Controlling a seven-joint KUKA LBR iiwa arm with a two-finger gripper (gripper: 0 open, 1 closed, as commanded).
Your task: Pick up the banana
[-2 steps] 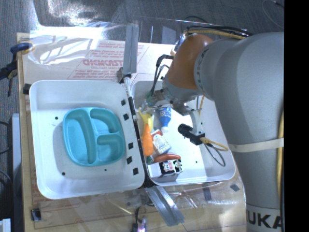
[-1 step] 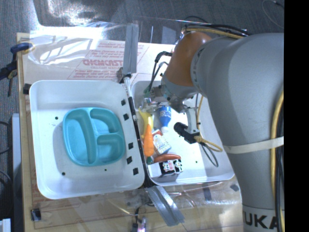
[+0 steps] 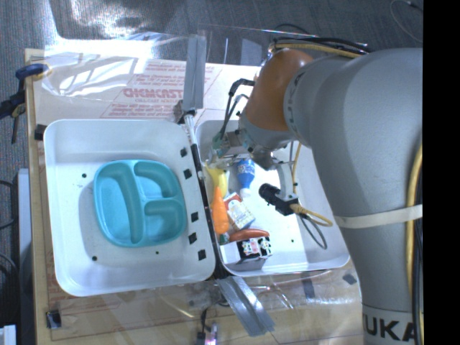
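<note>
The arm (image 3: 359,135) is thick and grey, with 1 orange band (image 3: 277,88) above its wrist. Black and yellow cables (image 3: 309,218) trail off it. White "KUKA" lettering (image 3: 392,329) marks its base.

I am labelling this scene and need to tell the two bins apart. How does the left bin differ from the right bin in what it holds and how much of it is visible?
The left bin holds one blue divided plate; the right bin holds several small things, among them a banana and a carrot. The left bin is in full view; the arm covers much of the right bin. Both are shallow and white.
</note>
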